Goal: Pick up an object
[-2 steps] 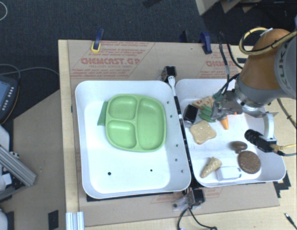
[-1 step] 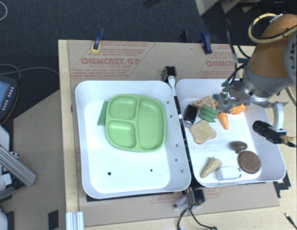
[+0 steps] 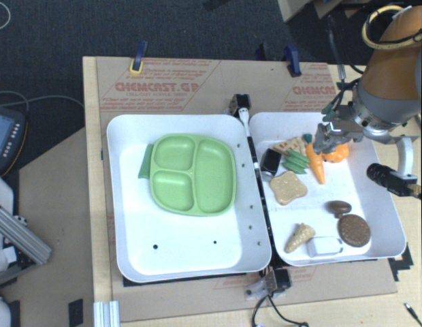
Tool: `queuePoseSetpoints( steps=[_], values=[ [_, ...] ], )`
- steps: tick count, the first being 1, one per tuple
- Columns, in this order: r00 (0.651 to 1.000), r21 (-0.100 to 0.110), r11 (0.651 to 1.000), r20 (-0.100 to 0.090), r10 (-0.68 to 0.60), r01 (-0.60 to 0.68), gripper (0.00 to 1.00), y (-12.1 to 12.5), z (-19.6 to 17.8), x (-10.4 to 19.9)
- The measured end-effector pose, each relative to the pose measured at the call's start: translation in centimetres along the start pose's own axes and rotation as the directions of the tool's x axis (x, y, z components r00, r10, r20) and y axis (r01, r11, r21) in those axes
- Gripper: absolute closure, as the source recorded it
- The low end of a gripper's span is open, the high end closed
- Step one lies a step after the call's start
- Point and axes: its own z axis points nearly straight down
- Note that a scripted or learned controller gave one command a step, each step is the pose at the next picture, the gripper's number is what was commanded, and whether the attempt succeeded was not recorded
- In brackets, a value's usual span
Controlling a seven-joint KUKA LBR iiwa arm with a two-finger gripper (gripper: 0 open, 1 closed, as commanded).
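Claw (image 3: 325,140): low in right bin (image 3: 381,213), 12 o'clock area, touching carrot (image 3: 316,165); grip state cannot be determined.
Left bin (image 3: 190,251): green tray (image 3: 192,174).

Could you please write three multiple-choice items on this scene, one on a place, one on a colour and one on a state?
1. Where does the green tray lie?
A. in the left bin
B. in the right bin
C. on the floor

2. What colour is the carrot?
A. blue
B. orange
C. white

3. How does the green tray stand with food?
A. piled with food
B. holding one cookie
C. nothing in its compartments

Answers:
1 A: the tray rests inside the left bin.
2 B: the carrot, in the right bin below the hand, is orange.
3 C: all three compartments show bare green, while the cookie lies in the right bin.
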Motion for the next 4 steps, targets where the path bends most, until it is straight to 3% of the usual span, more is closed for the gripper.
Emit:
queuePoseSetpoints(
  steps=[3, 4],
  values=[
    [1.0, 0.008, 1.0, -0.004, -0.005, 0.005, 1.0, 0.6, 1.4, 15.6],
    [1.0, 0.003, 1.0, -0.002, -0.003, 0.003, 1.0, 1.2, 1.1, 19.1]
  ],
)
